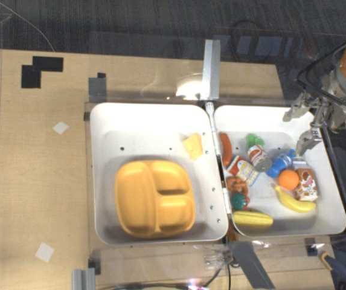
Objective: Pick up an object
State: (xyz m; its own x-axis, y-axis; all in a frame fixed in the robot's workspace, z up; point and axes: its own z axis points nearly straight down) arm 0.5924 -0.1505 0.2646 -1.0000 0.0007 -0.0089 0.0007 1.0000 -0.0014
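Nothing is picked yet: the orange (288,179), banana (296,202) and other small toys lie in the right bin (336,213). The gripper (304,125) hangs over that bin's far right corner, fingers apart and bare (the whole grasp remains).

The open metal pincer (304,125) hangs at the right-hand white bin (336,213)'s upper right; a yellow compartment tray (154,196) fills the left white bin (136,122).

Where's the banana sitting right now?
In the camera view the banana lies in the right bin, near its front right corner, just below the orange ball and right of the yellow corn cob.
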